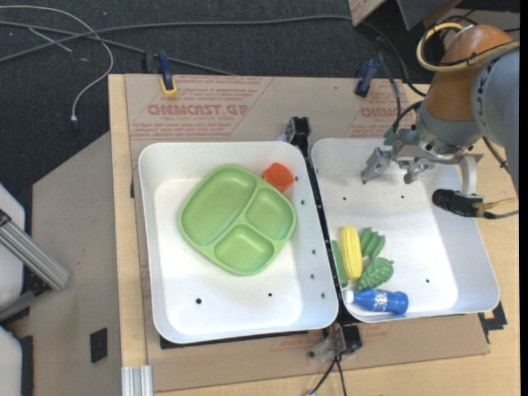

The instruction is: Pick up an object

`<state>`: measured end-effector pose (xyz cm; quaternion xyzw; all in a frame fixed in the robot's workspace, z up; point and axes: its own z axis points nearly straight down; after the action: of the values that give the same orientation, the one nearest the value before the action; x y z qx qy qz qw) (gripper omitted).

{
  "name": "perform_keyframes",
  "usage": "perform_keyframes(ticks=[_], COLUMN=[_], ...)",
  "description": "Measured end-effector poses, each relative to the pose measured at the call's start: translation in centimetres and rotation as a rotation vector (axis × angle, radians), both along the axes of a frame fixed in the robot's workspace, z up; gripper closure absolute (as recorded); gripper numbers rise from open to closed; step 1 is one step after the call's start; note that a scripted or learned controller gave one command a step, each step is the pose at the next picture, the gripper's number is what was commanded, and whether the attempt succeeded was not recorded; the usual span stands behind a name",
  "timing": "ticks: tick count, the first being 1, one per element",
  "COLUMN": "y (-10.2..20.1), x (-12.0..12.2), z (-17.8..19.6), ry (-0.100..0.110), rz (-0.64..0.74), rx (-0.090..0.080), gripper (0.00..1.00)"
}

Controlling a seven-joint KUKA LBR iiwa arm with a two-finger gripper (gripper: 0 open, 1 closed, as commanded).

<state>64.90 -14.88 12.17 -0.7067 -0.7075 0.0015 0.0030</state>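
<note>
My gripper [394, 170] hangs over the far part of the right bin [462, 254], its two grey fingers spread apart with nothing between them. A yellow corn cob [351, 252] lies near the right bin's left wall, with green leafy toys [375, 269] beside it and a blue bottle-like toy [383, 301] at the front corner. In the left bin [165, 295] rests a green divided plate [238, 219], and a small orange object [279, 176] sits at its far right edge.
A black bar [312, 213] with clamps runs between the bins. The bins stand on a cardboard sheet [206, 101] held by blue clamps [167, 77]. A black part [456, 201] sticks out from the arm over the right bin. Cables lie on the dark floor behind.
</note>
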Motion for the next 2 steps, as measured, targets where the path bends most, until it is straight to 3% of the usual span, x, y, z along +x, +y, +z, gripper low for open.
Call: perform_keyframes(ticks=[1,2], y=[-0.1,-0.6], x=[0.2,0.7], z=[1.6,7.9], ry=[-0.008,-0.014], rz=[0.000,-0.001], rx=[-0.002,-0.004], gripper=[1.00,1.00])
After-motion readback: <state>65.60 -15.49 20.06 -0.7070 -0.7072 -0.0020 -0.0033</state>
